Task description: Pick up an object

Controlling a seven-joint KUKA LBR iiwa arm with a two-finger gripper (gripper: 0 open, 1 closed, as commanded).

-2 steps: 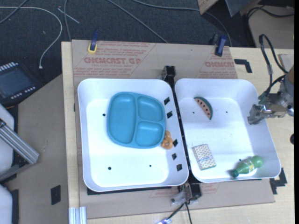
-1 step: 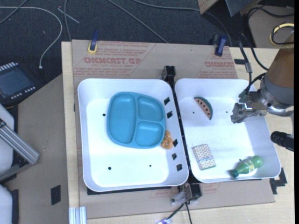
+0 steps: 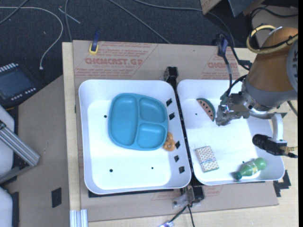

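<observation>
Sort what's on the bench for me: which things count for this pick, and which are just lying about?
Belongs to the job:
hand, over the right bin
watermelon slice, nearest the hand
patterned packet
green bottle

Lying about:
blue divided plate in the left bin
small orange piece beside the plate
clamps and cables off the bench

Cardboard sheet [image 3: 142, 56] under bins – blue clamp [image 3: 94, 45] at edge, cables [image 3: 42, 13] beyond.

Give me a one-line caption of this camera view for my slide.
Gripper hovers in the right bin beside a watermelon slice; blue plate sits in the left bin.
</observation>
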